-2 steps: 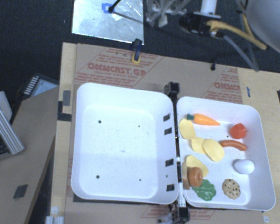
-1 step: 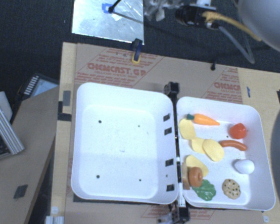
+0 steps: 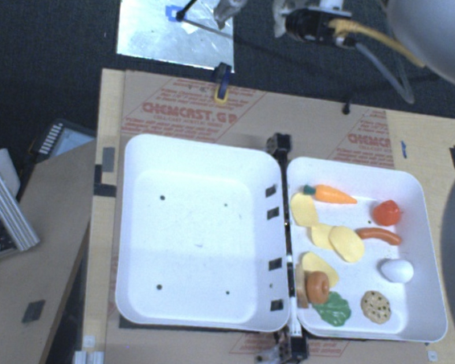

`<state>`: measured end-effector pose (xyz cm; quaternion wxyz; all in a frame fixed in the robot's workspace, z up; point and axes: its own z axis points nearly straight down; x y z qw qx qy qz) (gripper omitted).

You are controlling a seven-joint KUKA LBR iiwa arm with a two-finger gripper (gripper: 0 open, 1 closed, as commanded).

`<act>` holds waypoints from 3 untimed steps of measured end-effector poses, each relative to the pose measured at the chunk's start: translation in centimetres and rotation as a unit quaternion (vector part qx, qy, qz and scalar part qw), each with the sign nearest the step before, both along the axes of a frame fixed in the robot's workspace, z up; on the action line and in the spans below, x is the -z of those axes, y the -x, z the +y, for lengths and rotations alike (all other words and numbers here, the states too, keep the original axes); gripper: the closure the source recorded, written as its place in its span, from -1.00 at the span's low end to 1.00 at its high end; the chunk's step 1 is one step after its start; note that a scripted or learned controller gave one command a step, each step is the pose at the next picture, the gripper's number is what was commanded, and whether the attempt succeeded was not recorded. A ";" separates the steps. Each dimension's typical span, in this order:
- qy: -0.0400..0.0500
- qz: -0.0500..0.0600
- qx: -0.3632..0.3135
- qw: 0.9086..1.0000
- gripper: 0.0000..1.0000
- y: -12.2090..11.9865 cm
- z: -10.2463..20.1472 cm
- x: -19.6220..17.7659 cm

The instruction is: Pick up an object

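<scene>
The two-finger gripper [image 3: 258,7] hangs at the top edge, above the bench and well apart from both bins; whether it is open I cannot tell. The toy foods lie in the right white bin [image 3: 428,239]: an orange plastic carrot [image 3: 335,196], a red tomato [image 3: 387,212], a white egg [image 3: 397,271], and a speckled cookie [image 3: 375,307].
</scene>
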<state>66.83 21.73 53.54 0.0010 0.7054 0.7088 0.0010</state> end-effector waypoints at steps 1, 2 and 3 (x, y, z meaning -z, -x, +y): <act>0.000 -0.002 -0.001 1.000 1.00 0.0 0.0 -1.2; 0.000 -0.001 -0.001 1.000 -1.00 0.0 0.0 -1.2; 0.000 -0.003 -0.002 1.000 1.00 0.0 0.0 -2.3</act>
